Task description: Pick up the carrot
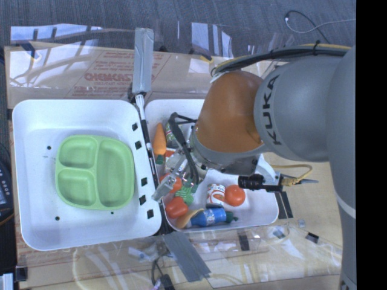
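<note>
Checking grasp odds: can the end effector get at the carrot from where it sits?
Probably yes. The carrot lies uncovered by the right bin's left wall, end effector just below it; that wall may crowd the approach.

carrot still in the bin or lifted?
In the bin: the carrot lies against the right bin's left wall, gripper below it, not around it.

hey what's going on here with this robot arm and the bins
A grey KUKA arm has reached into the right-hand bin, which holds a pile of toy food. Its gripper sits low among the items, just below the carrot lying by the bin's left wall, near a red tomato and a blue bottle. Nothing is visibly lifted yet. The left bin holds a green divided plate.
</note>
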`<state>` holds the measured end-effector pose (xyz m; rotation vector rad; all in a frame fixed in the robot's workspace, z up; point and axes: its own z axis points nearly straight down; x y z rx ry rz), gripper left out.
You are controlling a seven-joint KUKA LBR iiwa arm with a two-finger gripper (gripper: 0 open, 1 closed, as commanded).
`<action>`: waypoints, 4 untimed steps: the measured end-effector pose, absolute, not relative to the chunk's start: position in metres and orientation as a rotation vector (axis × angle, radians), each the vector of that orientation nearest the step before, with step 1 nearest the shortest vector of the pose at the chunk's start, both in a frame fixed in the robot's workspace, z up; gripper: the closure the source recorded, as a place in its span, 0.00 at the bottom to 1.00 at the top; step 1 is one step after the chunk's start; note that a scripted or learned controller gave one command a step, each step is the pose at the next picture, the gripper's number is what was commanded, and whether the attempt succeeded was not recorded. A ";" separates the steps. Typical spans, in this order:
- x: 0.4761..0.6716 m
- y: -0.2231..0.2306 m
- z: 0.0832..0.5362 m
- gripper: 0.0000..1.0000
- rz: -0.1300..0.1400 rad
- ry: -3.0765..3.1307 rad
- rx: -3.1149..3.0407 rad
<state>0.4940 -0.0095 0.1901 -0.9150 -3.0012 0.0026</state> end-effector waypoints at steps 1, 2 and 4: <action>0.548 0.000 0.191 0.00 0.002 -2.826 -1.371; 0.574 -0.042 0.192 0.00 0.001 -2.844 -1.334; 0.488 -0.066 0.214 0.00 0.001 -3.101 -0.532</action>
